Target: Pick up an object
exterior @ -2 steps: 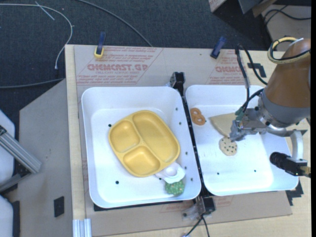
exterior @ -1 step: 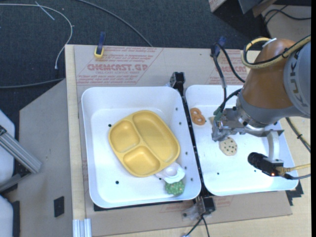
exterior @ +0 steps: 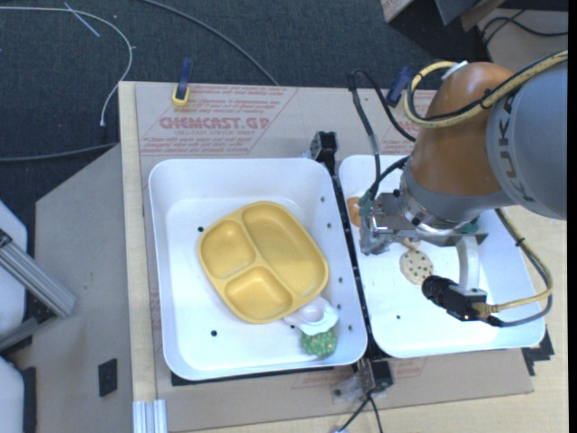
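Green and lumpy, a small toy (exterior: pixel 318 341) lies at the near edge of the left bin (exterior: pixel 171 269), touching a small white piece (exterior: pixel 313 314) just behind it. Both sit against the near corner of a yellow divided plate (exterior: pixel 261 260), which lies flat across the middle of that bin with its three compartments facing up. In the right bin (exterior: pixel 451 336), a tan speckled disc (exterior: pixel 416 264) lies flat on the floor, near the left wall. The gripper (exterior: pixel 386 234) hangs low just beside the disc, on its far left side; the wrist covers it from above, so I cannot tell whether it is spread or pressed together, and nothing shows pinched in it. Just beyond it, an orange piece (exterior: pixel 354 210) rests against the bin's left wall. Both bins stand on a cardboard sheet (exterior: pixel 225 124) printed in red.
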`<state>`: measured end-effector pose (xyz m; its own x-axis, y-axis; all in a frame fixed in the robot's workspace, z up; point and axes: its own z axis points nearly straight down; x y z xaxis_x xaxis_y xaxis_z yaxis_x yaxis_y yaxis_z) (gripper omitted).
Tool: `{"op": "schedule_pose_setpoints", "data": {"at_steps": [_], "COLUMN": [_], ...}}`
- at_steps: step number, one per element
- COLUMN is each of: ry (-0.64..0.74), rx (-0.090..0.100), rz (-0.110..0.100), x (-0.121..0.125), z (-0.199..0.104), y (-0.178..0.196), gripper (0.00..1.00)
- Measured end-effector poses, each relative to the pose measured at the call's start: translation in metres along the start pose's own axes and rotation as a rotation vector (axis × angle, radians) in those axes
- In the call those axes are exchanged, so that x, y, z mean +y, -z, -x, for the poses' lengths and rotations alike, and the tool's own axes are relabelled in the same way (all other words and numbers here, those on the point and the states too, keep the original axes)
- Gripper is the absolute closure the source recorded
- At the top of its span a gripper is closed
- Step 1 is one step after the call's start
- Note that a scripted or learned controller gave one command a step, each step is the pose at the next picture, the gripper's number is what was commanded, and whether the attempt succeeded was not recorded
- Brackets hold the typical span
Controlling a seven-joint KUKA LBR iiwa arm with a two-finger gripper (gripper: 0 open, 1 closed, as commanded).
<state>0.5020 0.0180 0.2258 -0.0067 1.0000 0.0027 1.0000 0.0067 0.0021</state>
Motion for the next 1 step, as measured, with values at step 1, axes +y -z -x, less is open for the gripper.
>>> {"op": "schedule_pose_setpoints", "data": {"at_steps": [1], "ry": [-0.002], "rx": [0.0], "rz": [-0.005], "x": [-0.0018], "z": [-0.0469], "y": [-0.0086], "gripper": [1.0]}}
